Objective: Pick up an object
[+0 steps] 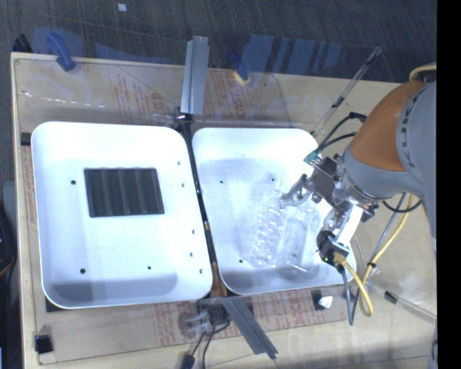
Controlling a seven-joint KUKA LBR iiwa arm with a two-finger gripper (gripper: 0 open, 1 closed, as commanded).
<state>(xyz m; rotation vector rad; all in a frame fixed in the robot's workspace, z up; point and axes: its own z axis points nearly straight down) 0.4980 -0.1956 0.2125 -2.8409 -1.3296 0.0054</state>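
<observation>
The grey KUKA arm with the orange band [392,141] is reaching in from the right, and its two-finger gripper [313,206] is hanging over the right-hand part of the shallow white right bin [215,148]. Just beside and below it, a clear, ribbed plastic bottle-like object [280,233] is lying on the bin floor, running from the middle of the bin towards its near right corner. The gripper parts seem to be spread on either side of the object's right end, but its transparency and the wrist hardware are blurring the outline, so I cannot tell whether the gripper is wide, narrow, or closed on anything.

Judging from this, the step in hand is the grasp itself. To do it well, the gripper should be centring across the narrow width of the clear object (not along its length), going down close to the bin floor, and closing on a ribbed section where the smooth plastic is least likely to be slipping. The near wall is sitting close by, so a straight lift looks safer than a drag.

Of the 2 bins, the right one is holding the clear object. The shallow white left bin [54,206] is holding 1 dark, flat rectangular ribbed panel [124,191], lying towards its upper middle, well apart from the gripper.
</observation>
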